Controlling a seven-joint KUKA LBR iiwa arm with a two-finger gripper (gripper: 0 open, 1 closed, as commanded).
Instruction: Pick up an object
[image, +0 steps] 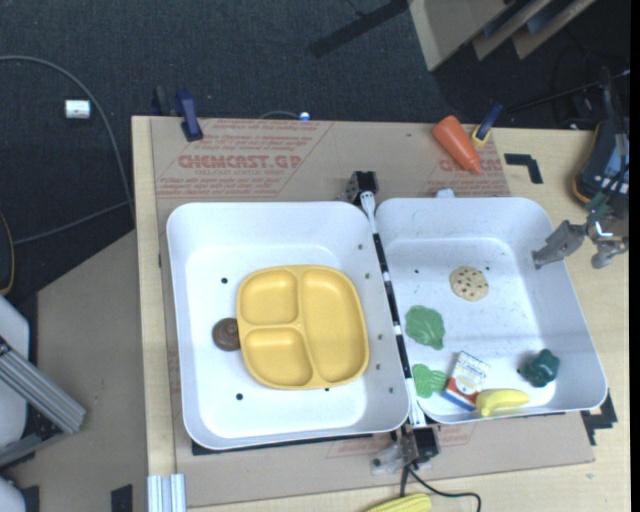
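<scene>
Seen from above at a slant: two shallow white bins side by side on a brown board marked with red lettering. Left bin (190, 300) holding a yellow divided tray (301, 326) near its middle, with wide bare floor along the near and far walls; a brown round cookie (225, 334) tucked against the tray's left edge. Right bin (520, 215) with a chocolate-chip cookie (468, 283) lying alone on its open centre floor, well apart from everything else. Nearer the dividing wall, a green leafy toy (425, 325); below it a second green piece (429, 380), touching a small white and red packet (466, 378). Just beside the packet, a yellow banana (500, 401) along the near wall, and a dark green toy (541, 368) close to the right wall. Gripper (575, 243) at the right bin's far right rim, above the edge, grey fingers spread apart and holding nothing. Beyond the bins, an orange carrot (457, 145) lying on the board near the far edge, with a blue clamp (187, 115) at the far left corner.
</scene>
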